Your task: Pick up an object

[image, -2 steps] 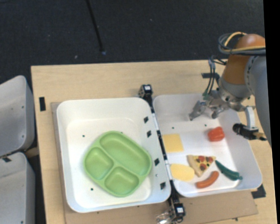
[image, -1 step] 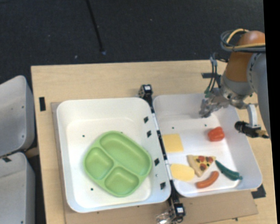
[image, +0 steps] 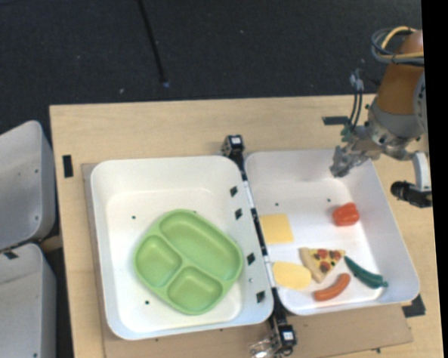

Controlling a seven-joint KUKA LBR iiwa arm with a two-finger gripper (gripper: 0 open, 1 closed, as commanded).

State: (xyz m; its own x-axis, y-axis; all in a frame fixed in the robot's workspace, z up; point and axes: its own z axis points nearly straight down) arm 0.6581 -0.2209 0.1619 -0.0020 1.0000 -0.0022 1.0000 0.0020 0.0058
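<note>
— Looking down at a slant on the bench [image: 78, 138]: two shallow white bins sitting side by side. Left bin [image: 112, 211] holding a green divided plate [image: 187, 261], lying flat, three compartments facing up.

— And over in the right bin [image: 393, 224]?

— Lying there loose: a red piece [image: 346, 215] towards the right wall, a yellow square slice [image: 277, 229] near the divider, a paler yellow slice [image: 292, 275] just in front of that, a toy pizza wedge [image: 320, 261] beside it, an orange-red sausage [image: 332, 287] near the front wall, a dark green pepper-like piece [image: 364, 272] just right of the sausage, almost touching it.

— Arm reaching in?

— Coming in from the right, grey with the orange band showing at the top. Gripper [image: 343, 163] hanging over the far right corner of the right bin, tilting down and left. Well apart from the red piece, the nearest of the lot.

— Clenched or released?

— Cannot tell; too small and blurred there. Nothing visibly sitting in its grasp.

— So the objects?

— All resting on the bin floor.
</note>
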